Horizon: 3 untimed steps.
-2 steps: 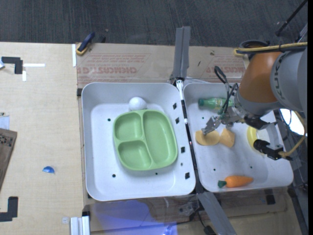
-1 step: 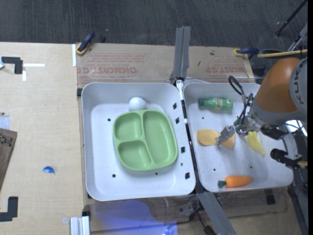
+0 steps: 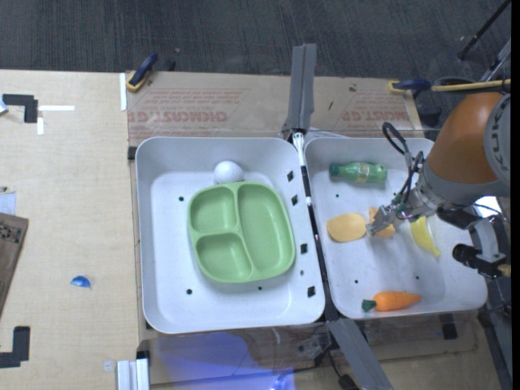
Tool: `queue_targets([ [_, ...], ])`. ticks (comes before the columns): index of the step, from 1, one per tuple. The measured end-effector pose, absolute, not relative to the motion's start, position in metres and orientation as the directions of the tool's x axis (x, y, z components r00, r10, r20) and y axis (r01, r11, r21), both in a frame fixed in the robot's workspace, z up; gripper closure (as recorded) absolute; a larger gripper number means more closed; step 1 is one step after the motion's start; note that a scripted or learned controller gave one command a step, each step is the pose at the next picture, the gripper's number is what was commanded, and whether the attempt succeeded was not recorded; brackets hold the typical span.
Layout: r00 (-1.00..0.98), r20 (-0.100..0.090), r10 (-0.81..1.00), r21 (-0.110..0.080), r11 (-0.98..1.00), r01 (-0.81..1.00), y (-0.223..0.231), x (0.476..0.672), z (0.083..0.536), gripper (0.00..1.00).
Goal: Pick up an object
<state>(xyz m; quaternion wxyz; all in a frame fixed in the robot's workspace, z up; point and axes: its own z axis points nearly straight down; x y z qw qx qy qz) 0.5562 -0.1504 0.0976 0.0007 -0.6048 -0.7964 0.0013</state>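
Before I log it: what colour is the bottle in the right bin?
Green bottle, clearest in the camera view.

Tray [image 3: 241,232] in left bin [image 3: 162,242]; carrot [image 3: 392,301] right.

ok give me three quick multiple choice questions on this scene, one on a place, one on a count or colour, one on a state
1. Where does the carrot lie?
A. in the left bin
B. in the right bin, near its front edge
C. on the bench outside the bins

2. How many compartments does the green tray have?
A. two
B. three
C. five

3. How does the green bottle rest?
A. on its side
B. upright
C. leaning on the tray

Answers:
1. B, the carrot sits by the near wall of the right bin.
2. B, one long compartment and two smaller ones show.
3. A, its long axis runs flat along the bin floor, at the far end, apart from the tool.
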Motion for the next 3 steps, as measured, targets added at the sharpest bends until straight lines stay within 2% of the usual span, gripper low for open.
queue_targets([
  [1, -0.047, 0.002, 0.999, -0.006, 0.047, 0.999, -0.173, 0.518, 0.102, 1.0],
  [2, -0.045, 0.0, 0.999, -0.006, 0.045, 0.999, -0.082, 0.483, 0.188, 1.0],
  [3, 0.051, -0.002, 0.999, -0.006, -0.051, 0.999, -0.03, 0.504, 0.196, 1.0],
])
